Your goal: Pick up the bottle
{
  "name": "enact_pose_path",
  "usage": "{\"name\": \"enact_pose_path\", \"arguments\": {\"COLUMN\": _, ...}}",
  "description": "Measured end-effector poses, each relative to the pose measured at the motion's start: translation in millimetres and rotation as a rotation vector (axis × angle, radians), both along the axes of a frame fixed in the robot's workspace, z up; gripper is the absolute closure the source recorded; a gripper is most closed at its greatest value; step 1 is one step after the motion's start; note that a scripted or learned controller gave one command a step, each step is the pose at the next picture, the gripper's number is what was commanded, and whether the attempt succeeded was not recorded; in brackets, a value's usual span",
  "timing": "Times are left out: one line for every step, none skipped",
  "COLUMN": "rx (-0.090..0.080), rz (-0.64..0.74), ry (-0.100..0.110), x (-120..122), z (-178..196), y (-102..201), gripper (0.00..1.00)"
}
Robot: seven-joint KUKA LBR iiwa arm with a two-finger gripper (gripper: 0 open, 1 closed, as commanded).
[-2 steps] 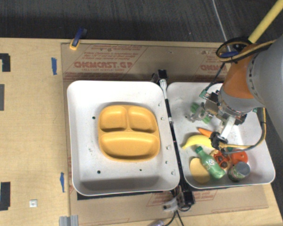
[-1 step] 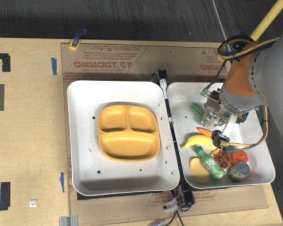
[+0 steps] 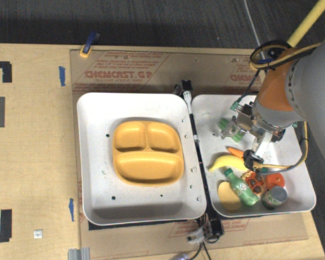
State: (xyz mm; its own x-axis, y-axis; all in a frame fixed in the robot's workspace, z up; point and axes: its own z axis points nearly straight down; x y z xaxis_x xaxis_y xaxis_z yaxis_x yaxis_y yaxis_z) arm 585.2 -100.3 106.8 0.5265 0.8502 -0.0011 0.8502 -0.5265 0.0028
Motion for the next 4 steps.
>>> {"name": "enact_pose_path", "arguments": {"rx": 0.003, "rz": -0.528, "ry": 0.002, "x": 50, "z": -22, "y": -18, "gripper": 0.00}}
{"name": "enact_pose_path", "arguments": {"rx": 0.003, "rz": -0.317, "ry": 0.002, "x": 51, "z": 170, "y": 38, "gripper": 0.00}}
{"name": "enact_pose_path", "arguments": {"rx": 0.003, "rz": -0.427, "ry": 0.005, "x": 37, "z": 83, "y": 34, "gripper": 0.00}}
{"name": "enact_pose_path", "arguments": {"rx": 0.001, "rz": -0.293, "ry": -0.020, "x": -9, "z": 1, "y": 1, "gripper": 0.00}}
